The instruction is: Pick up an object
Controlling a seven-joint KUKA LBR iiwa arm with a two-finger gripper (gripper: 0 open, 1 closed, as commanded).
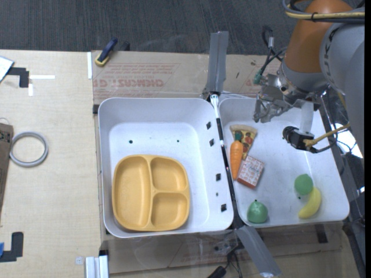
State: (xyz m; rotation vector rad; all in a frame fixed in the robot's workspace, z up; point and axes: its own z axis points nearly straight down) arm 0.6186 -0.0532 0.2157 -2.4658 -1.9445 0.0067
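Observation:
My gripper (264, 116) hangs over the back of the right bin (333, 213), its fingers pointing down with nothing visible between them. Just below and left of it lies a pizza slice toy (244, 135), with an orange carrot (236, 156) beside it and a red-and-white packet (250, 171) under that. A green pear-like fruit (257, 212) sits at the bin's front. A green ball (303, 183) and a yellow banana (311, 204) rest at the front right.
The left bin (116, 114) holds a yellow divided plate (152, 191). A tape roll (26, 149) lies on the bench at far left. A black cable connector (293, 135) hangs over the right bin beside the gripper.

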